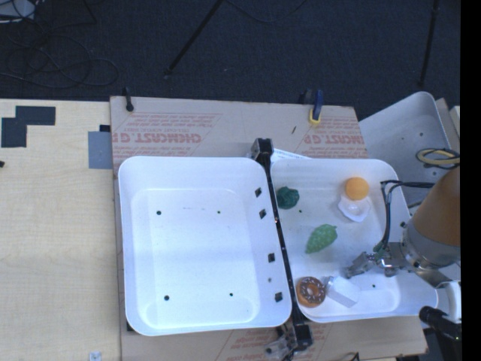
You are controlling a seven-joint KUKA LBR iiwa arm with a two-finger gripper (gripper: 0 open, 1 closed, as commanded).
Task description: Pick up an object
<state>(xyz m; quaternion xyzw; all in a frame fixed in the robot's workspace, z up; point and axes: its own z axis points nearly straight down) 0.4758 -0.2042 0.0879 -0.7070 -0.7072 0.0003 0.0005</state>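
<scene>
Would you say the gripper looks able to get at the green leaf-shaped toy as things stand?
Probably yes. The gripper sits low in the right bin, just right of the green leaf-shaped toy, which lies apart from the doughnut with nothing between.

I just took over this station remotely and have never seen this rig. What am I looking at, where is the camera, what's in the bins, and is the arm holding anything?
You have one fixed camera above the bench, looking down at a slant. Two shallow white bins sit side by side: the left bin and the right bin. The grey and orange robot arm reaches in from the right, and its end effector hangs low over the right bin. In that bin lie a dark green lump, a light green leafy piece, an orange ball on a white base, a chocolate doughnut and a flat white piece. I see nothing between the end effector's fingers, so no object has been picked up yet.
</scene>
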